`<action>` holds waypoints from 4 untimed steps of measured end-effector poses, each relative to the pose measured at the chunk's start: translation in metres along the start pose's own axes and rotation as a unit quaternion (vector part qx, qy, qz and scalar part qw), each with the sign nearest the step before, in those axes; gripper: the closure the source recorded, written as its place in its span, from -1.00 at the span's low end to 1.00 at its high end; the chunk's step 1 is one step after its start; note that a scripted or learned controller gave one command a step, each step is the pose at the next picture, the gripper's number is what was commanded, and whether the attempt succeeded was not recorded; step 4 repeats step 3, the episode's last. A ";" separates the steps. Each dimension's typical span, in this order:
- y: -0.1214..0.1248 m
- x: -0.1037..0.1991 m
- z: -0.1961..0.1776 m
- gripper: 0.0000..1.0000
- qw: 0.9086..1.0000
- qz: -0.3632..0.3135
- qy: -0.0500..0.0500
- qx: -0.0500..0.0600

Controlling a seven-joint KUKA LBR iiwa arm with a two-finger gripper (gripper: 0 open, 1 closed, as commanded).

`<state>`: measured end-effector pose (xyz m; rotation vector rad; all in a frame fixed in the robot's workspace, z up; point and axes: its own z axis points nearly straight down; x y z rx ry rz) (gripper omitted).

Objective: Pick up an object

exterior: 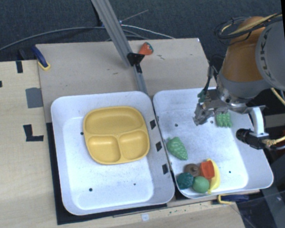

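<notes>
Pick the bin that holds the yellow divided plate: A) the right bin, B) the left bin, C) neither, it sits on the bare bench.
B: the yellow divided plate lies inside the left bin, while the right bin holds the small toys.

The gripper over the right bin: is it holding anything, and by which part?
Nothing shows between the fingers of the gripper; it hangs above bare bin floor.

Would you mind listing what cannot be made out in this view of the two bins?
- Gripper, camera view: dark and small, so its grip state is unclear.
- Light green object: partly hidden by the gripper.
- Toy pile in the right bin's corner: pieces overlap, hiding each other's shapes.
</notes>
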<state>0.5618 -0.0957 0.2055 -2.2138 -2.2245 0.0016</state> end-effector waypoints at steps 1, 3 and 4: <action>-0.009 0.053 0.007 1.00 1.000 -0.001 0.000 0.000; -0.025 0.158 -0.003 1.00 1.000 -0.001 0.000 0.000; -0.025 0.158 -0.003 1.00 1.000 -0.001 0.000 0.000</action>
